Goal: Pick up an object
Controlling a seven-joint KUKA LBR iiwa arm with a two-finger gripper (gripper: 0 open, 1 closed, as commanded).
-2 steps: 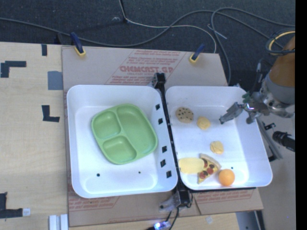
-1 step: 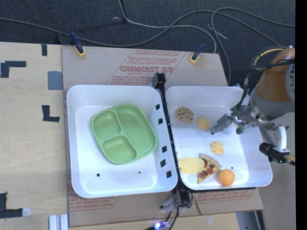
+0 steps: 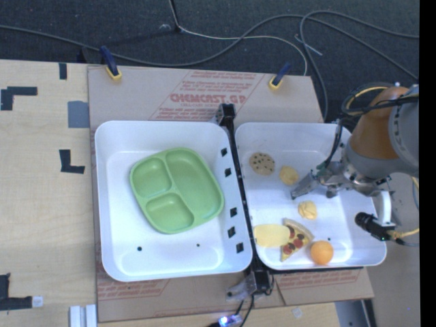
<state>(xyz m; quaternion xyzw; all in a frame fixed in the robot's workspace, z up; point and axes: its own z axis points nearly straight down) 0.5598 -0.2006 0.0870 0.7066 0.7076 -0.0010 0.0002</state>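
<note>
Several toy foods lie in the right bin [image 3: 340, 131]: a brown cookie [image 3: 261, 163], a small yellow piece [image 3: 289, 176], a second yellow piece [image 3: 308, 210], a flat yellow slab [image 3: 271, 235], a pizza slice [image 3: 295, 239] and an orange ball [image 3: 321, 253]. My gripper [image 3: 308, 187] hangs low over this bin's middle. It is between the two small yellow pieces, just above the lower one. The grey arm with its orange band [image 3: 373, 131] reaches in from the right. I see nothing held.
The left bin [image 3: 109, 182] holds a green divided plate [image 3: 176, 189]. A black divider [image 3: 235, 182] runs between the bins. Cables trail over the dark floor behind the bench. A black part of the arm [image 3: 373, 225] sticks out over the right bin's right rim.
</note>
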